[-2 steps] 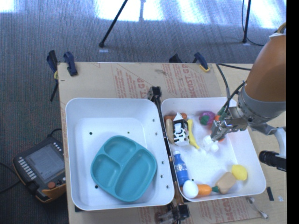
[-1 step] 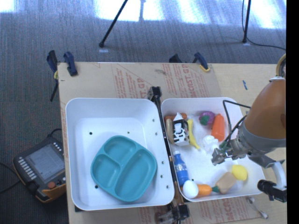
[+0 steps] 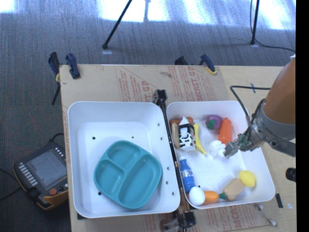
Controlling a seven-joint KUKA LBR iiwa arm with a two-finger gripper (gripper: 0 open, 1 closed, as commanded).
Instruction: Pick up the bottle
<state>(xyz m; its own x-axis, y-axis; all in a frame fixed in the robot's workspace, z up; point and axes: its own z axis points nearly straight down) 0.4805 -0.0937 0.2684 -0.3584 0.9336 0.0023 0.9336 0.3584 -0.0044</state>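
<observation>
We saw two white bins side by side on the bench. The left bin [image 3: 82, 124] had a teal plate [image 3: 128, 174] with three parts lying in it. The right bin [image 3: 241, 111] had many toys in it. The bottle [image 3: 187, 174] was blue with a white cap. It lay flat by the left wall of the right bin, with its cap end pointing away from us. A white egg [image 3: 196, 195] sat just past its near end, and a small carrot [image 3: 212, 195] lay beside the egg. A black and white milk carton [image 3: 186, 136] stood beyond the bottle, with a banana [image 3: 199, 139] next to it.

The gripper [image 3: 231, 150] hung over the middle of the right bin, near a white crumpled thing [image 3: 217, 147] and well apart from the bottle. We could not tell how its jaws stood. A yellow lemon [image 3: 247, 178] sat near the bin's right wall.
</observation>
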